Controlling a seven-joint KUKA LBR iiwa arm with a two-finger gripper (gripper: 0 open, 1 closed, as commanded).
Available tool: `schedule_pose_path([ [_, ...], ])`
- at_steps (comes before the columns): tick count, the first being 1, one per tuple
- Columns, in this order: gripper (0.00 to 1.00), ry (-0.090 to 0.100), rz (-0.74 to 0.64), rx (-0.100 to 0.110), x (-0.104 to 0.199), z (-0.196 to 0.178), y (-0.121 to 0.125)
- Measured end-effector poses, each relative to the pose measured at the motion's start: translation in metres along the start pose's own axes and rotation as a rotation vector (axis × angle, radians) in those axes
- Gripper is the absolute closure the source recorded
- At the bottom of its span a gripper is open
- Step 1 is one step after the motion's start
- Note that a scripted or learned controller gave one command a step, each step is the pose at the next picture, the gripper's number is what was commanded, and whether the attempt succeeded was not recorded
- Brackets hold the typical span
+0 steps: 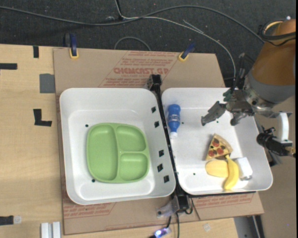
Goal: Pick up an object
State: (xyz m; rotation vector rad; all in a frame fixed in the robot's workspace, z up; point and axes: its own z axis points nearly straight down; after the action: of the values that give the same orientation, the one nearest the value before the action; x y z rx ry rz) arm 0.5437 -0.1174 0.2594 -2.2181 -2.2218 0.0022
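On the bench the left bin holds a green plate with three compartments, lying flat near the bin's middle. Just right of the black divider between the bins, a blue bottle lies at the left edge of the right bin, pointing along the divider. Further right, in the lower part of that bin, a pizza slice sits just above a pale yellow lump and a banana, the three close together, with a small white block just beside the banana. The jaws hang over the bin's upper middle, between bottle and pizza slice, apart from both. One dark finger points down-left; how far they are spread I cannot tell. Nothing shows between them.
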Motion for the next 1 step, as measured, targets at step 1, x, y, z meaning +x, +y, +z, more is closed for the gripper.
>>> schedule_pose_path([
  [1, 0.0, 0.0, 0.001, 0.006, 0.0005, 0.0623, 0.0056],
])
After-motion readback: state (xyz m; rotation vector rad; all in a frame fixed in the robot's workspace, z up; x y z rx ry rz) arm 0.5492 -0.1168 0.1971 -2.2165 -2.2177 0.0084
